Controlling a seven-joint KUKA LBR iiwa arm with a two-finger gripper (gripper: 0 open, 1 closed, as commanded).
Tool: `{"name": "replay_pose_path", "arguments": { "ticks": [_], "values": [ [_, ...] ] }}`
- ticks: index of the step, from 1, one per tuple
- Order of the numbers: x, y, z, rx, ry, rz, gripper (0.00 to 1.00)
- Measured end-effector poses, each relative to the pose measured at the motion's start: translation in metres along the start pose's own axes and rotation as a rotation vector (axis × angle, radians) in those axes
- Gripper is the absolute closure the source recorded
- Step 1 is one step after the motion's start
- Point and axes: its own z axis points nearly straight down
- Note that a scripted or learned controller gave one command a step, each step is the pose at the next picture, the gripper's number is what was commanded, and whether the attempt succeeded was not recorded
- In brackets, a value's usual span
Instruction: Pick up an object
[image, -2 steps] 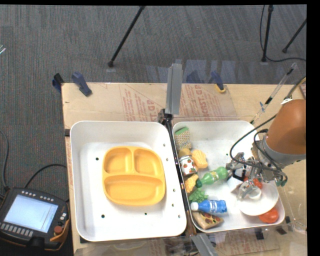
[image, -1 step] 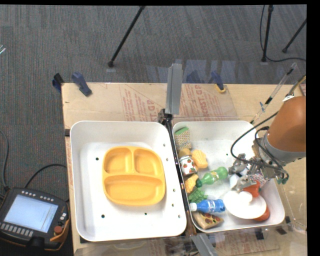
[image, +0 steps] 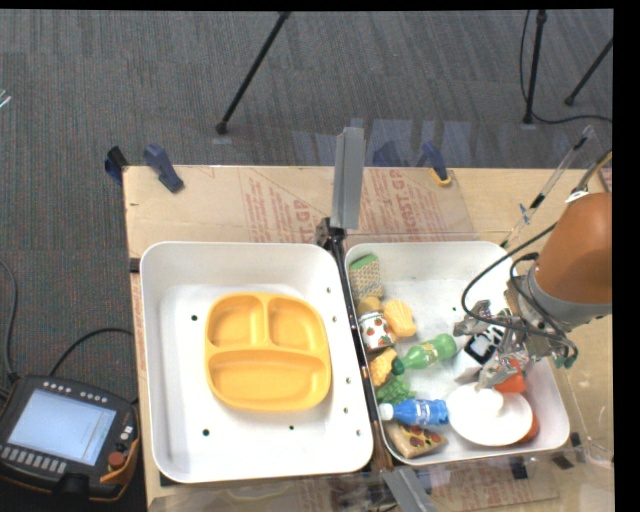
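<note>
Reaching in from the right and hanging the gripper (image: 498, 360) low over the right bin (image: 452, 262), near its right wall, just above the upper edge of a white dish (image: 488, 420) and beside a small orange piece (image: 514, 382). Not showing, from this slanted height, whether clenched, released or grasping anything, with the wrist and its cabling covering the tips; leaving that as impossible to tell.

Looking, as a judgement, like working down toward the cluster under the wrist, with no object seen raised clear of the bin.

Crowding most of the candidates against the bin's left wall, touching or nearly so:
- a yellow corn toy (image: 400, 318)
- a red and white can (image: 375, 330)
- a green bottle (image: 432, 351), lying on its side and pointing toward the gripper
- a blue bottle (image: 420, 411), lying just beside the dish

Probably favouring the right side for that reason: fewer neighbours there for bumping on the way down, though the dish being broad and flat, likely slipping out of a pinch.

Leaving the left bin (image: 165, 300) alone, with a yellow divided plate (image: 268, 352) lying flat in its middle, well apart from the arm. Carrying both bins side by side on the bench (image: 240, 205).
</note>
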Motion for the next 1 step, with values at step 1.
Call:
{"name": "replay_pose_path", "arguments": {
  "ticks": [1],
  "values": [
    [0.0249,0.0040,0.0003,0.013,-0.027,0.085,0.00]
  ]
}}
